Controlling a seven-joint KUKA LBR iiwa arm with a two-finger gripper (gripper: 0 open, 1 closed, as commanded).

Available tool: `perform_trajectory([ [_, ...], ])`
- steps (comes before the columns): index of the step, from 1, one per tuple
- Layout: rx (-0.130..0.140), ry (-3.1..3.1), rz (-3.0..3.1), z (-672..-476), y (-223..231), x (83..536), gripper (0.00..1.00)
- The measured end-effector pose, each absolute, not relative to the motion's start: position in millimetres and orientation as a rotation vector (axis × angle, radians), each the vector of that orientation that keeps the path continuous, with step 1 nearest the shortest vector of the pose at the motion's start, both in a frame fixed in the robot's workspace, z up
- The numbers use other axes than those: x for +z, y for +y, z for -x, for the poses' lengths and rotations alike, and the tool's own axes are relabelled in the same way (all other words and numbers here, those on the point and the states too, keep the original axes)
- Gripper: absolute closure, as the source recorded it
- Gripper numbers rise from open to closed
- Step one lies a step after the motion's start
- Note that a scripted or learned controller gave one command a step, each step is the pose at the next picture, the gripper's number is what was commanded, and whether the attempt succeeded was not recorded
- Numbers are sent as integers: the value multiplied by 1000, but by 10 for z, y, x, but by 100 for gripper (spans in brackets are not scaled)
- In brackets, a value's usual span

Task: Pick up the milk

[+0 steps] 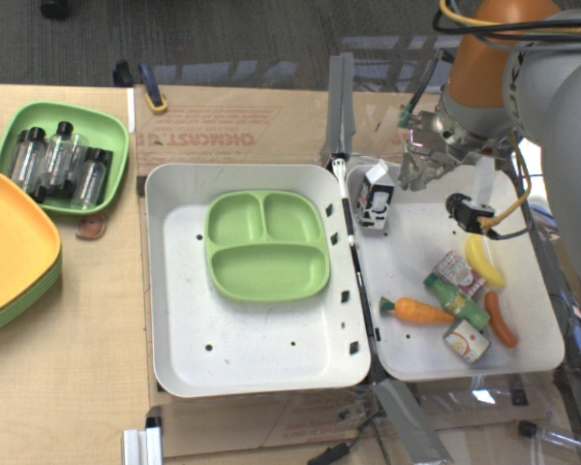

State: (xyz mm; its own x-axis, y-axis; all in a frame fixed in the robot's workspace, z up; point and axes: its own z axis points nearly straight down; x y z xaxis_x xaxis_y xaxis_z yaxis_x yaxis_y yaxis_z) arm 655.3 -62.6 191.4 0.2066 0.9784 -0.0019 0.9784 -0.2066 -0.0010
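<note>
Milk carton (375,198) stands at the far-left corner of the right bin (523,356), close against the wall it shares with the left bin (174,356). White carton with dark markings, apparently upright.

Gripper (418,170) hangs just to the right of the carton, near the bin's far edge. Nothing visible between carton and gripper to show contact. Whether the fingers are spread or closed: cannot tell, they blur into the wrist hardware.

Judged step: approach, grasp not yet made. Next move calls for shifting left over the carton and descending; the shared wall leaves little room on that side.

Hard to read: cables cross the wrist. Carton's label too small to make out.
</note>
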Motion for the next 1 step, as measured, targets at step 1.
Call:
perform_trajectory([
  [1, -5, 2056, -2377, -6318, -496, 1910, 100],
])
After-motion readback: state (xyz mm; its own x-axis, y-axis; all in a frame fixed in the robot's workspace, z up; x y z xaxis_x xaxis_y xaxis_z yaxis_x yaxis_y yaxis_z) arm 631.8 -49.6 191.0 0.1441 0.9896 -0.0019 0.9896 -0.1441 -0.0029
